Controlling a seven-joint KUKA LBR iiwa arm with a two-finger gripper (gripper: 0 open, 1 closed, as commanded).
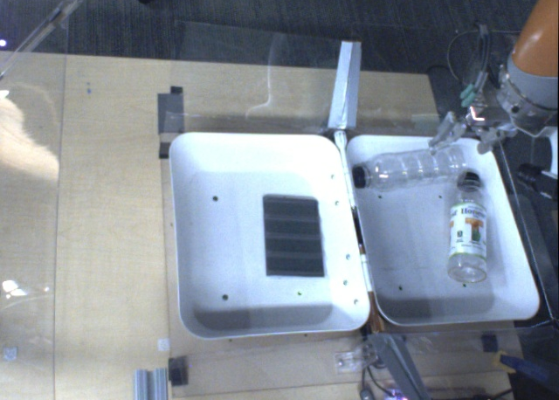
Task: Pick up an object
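Small clear labelled glass bottle (pixel 468 231) upright-lying in right white bin (pixel 524 298); clear plastic bottle (pixel 410 168) lies crosswise, just left of gripper (pixel 463 127); claw state cannot tell.

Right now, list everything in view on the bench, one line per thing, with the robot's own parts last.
White bins: two, white, side by side on the bench; left bin, right bin.
Dark ribbed pad: one, dark grey, lying flat in the middle of the left bin.
Clear bottle: one, transparent with a dark cap, lying on its side along the far side of the right bin.
Labelled bottle: one, clear with a white label and dark cap, lying in the right half of the right bin.
Arm: one, grey with orange band, upper right.
Gripper: one, at the right bin's far right corner.
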